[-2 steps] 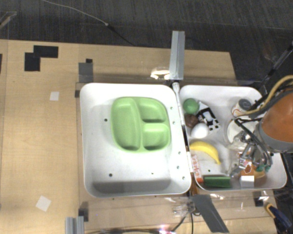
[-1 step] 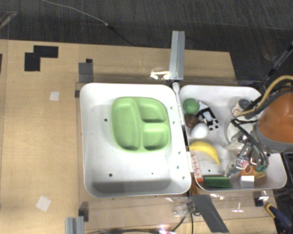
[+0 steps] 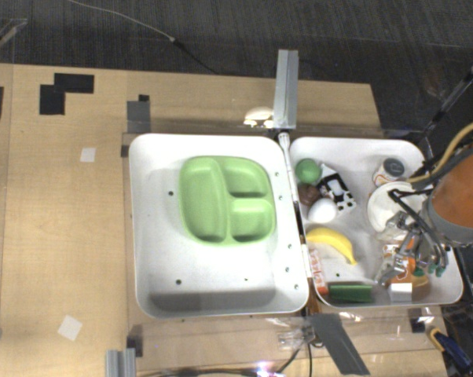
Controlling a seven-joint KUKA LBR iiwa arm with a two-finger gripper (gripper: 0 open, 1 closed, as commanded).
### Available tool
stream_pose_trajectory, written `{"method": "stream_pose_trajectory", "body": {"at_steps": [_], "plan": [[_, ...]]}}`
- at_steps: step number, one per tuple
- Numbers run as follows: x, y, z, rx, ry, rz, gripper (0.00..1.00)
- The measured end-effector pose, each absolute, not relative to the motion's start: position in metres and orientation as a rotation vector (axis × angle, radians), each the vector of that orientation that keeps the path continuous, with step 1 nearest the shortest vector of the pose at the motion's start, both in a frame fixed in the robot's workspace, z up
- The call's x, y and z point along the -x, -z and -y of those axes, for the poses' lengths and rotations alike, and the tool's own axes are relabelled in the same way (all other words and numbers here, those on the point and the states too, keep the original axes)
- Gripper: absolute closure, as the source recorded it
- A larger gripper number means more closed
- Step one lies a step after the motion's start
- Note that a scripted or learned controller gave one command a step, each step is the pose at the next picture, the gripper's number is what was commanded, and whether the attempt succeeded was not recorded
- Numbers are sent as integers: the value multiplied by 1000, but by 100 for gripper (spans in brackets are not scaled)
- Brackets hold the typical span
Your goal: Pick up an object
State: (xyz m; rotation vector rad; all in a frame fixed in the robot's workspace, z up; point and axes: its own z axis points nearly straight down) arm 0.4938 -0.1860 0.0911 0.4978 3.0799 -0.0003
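The right bin [image 3: 354,149] holds a yellow banana [image 3: 333,243], a green ball [image 3: 306,170], a small white ball [image 3: 322,210], a black-and-white toy [image 3: 335,192], a dark green stick [image 3: 350,293] and a white cup [image 3: 386,204]. A small grey round piece [image 3: 393,166] sits near the bin's far wall. My gripper [image 3: 399,266] reaches down into the near right corner of this bin, below the arm's orange band [image 3: 461,199]. Right under it lie an orange-and-white item [image 3: 410,276] and a small white block [image 3: 400,291]. Cables and the wrist hide what the gripper touches.
The left bin [image 3: 154,234] carries a light green divided tray [image 3: 225,199]. A red-and-white packet [image 3: 314,268] lies against the right bin's left wall. A metal post [image 3: 286,89] stands behind the seam between the bins. Wooden bench top [image 3: 56,234] stretches to the left.
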Motion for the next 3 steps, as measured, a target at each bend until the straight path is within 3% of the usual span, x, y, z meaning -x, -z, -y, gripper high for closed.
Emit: {"method": "stream_pose_trajectory", "body": {"at_steps": [1,2,3], "plan": [[-494,-91,183,-557,2,-3069,0],[-500,-106,184,-545,7,-3048,100],[-538,-147,140,-500,-4,-3087,100]]}}
